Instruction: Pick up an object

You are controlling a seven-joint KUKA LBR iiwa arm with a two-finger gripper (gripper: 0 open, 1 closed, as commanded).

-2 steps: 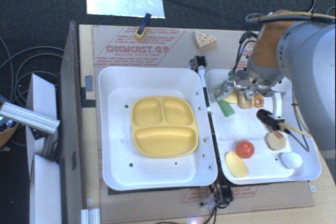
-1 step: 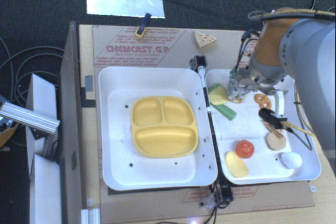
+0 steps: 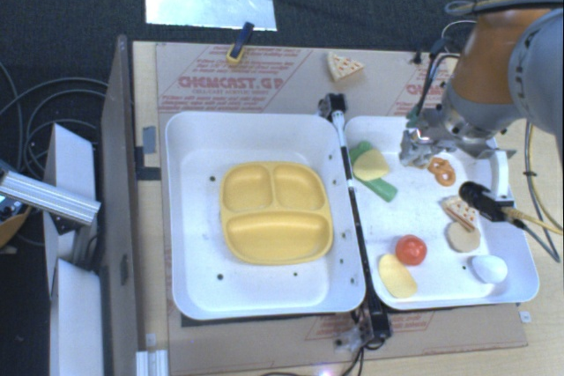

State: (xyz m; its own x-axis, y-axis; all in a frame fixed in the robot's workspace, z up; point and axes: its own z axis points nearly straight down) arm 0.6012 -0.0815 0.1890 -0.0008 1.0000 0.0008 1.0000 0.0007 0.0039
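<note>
My gripper [image 3: 418,149] hangs over the back of the right bin [image 3: 520,253], under the grey arm with its orange band. Just right of it lies a brown pretzel [image 3: 442,172]. A yellow and green piece [image 3: 371,165] lies to its left near the divider, with a green stick [image 3: 382,188] beside that. Nearer the front are a red tomato [image 3: 411,250], a yellow piece [image 3: 397,276], a white egg [image 3: 489,269], a tan round cookie [image 3: 463,236] and a striped cracker [image 3: 459,210]. Nothing shows as held.
The left bin [image 3: 198,216] holds a yellow divided plate [image 3: 275,211]. A pizza-slice toy [image 3: 345,66] and a yellow-and-blue item [image 3: 239,44] lie on the board behind the bins. A black part with a cable [image 3: 483,199] reaches over the right bin's right side.
</note>
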